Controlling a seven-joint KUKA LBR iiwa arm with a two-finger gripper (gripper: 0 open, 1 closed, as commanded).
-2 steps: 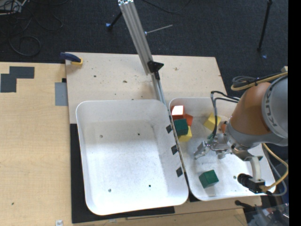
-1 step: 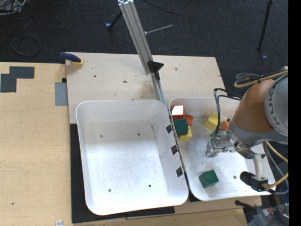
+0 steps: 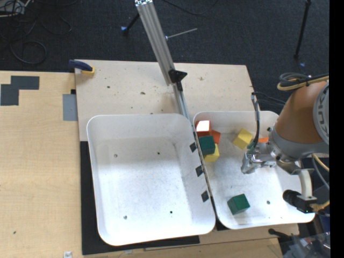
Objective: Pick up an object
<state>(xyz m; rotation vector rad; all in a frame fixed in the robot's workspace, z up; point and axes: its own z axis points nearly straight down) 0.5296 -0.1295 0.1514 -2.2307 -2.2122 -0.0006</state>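
Aluminium rail (image 3: 159, 39) runs down at a slant from the top of the view and ends at a black clamp (image 3: 176, 76) on the bench (image 3: 134, 87). A thin rod continues from there along the seam between the two bins. Three black clips (image 3: 199, 170) sit on that shared edge. A blue-and-yellow clamp (image 3: 81, 66) lies at the bench's far-left corner.

Left bin (image 3: 145, 176): nothing visible inside but specks.

Right bin (image 3: 258, 214): stacked cluster against the dividing wall, namely a white-topped orange block (image 3: 204, 127), a dark green block (image 3: 206, 143) and a yellow block (image 3: 212, 153). A separate yellow cube (image 3: 243, 139) lies mid-bin. A green cube (image 3: 238, 203) sits alone near the front edge.

Gripper (image 3: 252, 162) hangs over the right bin, just beside the yellow cube; cannot tell finger state. Nothing seen held.
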